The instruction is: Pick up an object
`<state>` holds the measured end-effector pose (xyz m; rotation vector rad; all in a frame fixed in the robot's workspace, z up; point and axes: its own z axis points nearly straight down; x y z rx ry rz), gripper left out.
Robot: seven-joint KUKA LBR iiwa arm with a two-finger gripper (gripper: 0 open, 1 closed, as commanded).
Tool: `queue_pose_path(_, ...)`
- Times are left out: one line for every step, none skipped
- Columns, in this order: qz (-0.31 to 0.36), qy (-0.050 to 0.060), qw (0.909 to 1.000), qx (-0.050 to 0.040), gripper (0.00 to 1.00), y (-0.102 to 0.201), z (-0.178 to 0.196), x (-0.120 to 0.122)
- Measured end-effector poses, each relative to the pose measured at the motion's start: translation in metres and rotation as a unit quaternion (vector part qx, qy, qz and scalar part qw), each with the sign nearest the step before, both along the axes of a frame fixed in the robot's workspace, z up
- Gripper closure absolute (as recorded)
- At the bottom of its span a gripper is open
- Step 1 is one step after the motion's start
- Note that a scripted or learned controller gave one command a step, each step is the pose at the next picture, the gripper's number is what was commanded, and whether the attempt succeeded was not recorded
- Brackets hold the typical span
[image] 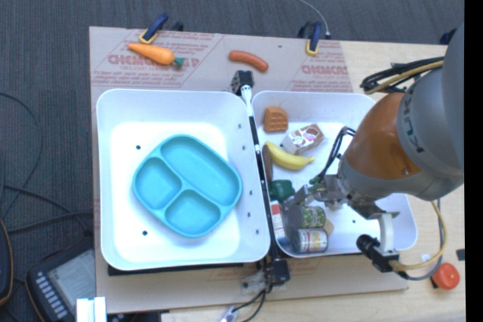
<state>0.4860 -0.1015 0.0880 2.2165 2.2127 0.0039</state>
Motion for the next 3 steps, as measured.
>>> queue_pose_path(0.0, -0.003, 1.0, -0.0002, 1.0, 0.0, 0.0111, 0.0021)
queue_pose_path(0.0, -0.002, 1.0, -0.0001, 0.0, -0.0001, 0.0107, 0.0016)
queue_pose_path(0.0, -0.002, 1.0, 0.0002, 1.0, -0.0001, 0.0201, 0.0017)
